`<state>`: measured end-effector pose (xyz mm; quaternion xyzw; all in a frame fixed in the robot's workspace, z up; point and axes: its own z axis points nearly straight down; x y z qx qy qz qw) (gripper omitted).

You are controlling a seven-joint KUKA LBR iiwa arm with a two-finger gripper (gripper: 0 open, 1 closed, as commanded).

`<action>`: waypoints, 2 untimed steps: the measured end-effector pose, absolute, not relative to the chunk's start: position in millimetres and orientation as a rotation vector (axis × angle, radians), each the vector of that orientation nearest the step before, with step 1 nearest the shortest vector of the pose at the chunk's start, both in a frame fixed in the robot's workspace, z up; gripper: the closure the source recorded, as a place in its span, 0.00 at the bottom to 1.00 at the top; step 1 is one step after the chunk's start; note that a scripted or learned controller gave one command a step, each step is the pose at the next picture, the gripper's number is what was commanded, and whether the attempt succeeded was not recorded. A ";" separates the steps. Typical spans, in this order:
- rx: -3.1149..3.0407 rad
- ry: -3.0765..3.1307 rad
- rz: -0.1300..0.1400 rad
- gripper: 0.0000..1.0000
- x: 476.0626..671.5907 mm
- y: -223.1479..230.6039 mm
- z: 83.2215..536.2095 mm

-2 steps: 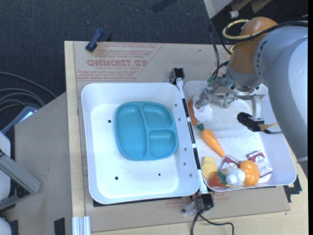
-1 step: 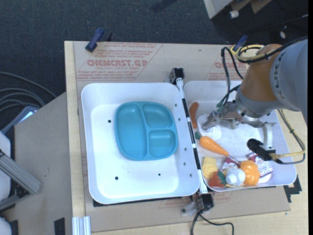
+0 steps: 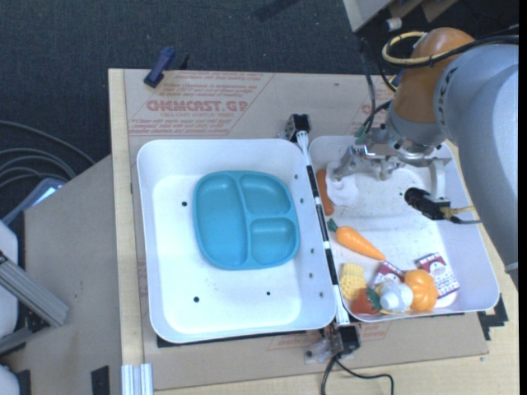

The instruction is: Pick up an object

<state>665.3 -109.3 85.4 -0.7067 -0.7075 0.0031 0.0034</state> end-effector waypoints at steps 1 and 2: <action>-2.220 -2.220 0.002 0.00 598.9 -105.8 84.4; -2.214 -2.217 0.012 0.00 664.8 -107.1 84.7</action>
